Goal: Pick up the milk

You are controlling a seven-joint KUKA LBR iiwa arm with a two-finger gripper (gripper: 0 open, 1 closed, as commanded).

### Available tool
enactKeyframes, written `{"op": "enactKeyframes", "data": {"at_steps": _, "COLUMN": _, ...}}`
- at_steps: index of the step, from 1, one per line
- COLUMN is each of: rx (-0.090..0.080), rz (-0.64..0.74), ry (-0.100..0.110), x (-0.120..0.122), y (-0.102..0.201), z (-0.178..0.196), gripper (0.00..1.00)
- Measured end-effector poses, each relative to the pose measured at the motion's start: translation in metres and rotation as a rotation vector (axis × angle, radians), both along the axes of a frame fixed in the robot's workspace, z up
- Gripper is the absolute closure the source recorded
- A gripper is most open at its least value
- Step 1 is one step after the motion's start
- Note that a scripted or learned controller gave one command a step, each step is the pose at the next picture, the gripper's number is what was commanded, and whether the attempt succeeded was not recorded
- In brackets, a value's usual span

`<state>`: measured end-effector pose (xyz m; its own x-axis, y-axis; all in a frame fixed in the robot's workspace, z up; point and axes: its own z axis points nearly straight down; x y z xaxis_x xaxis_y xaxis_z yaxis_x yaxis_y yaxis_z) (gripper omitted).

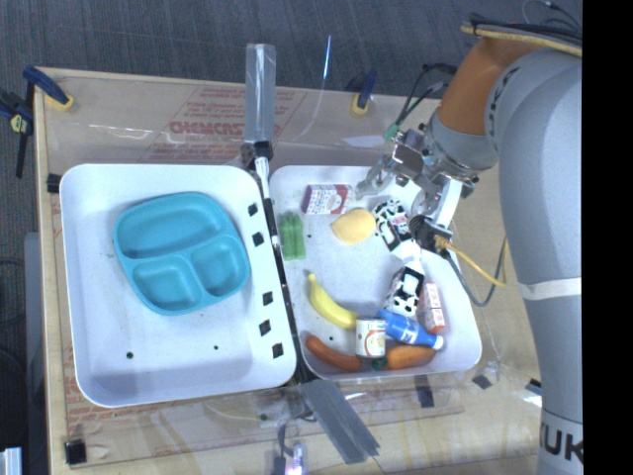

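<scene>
Your tool (396, 198) sits low over the far right part of the right bin (465, 349); whether it is open or closed cannot be told from here. A cow-patterned milk carton (392, 220) lies just under the tool, partly hidden by it, beside the lemon (353, 227). A second cow-patterned carton (406, 287) stands nearer the front, touching a blue bottle (406, 330). You also have a banana (329, 304), sausage (332, 354) and carrot (407, 357) along the front wall. The blue divided plate (181, 250) rests in the left bin (99, 364).
</scene>
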<state>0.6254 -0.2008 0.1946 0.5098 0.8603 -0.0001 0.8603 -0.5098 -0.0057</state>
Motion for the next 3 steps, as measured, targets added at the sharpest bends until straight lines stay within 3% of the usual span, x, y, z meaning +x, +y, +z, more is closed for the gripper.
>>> {"op": "enactKeyframes", "data": {"at_steps": 2, "rx": 0.002, "rz": 0.056, "ry": 0.004, "x": -0.004, "y": 0.001, "z": -0.005, "gripper": 0.00}}
{"op": "enactKeyframes", "data": {"at_steps": 3, "rx": 0.000, "rz": 0.143, "ry": 0.000, "x": -0.007, "y": 0.003, "z": -0.046, "gripper": 0.00}}
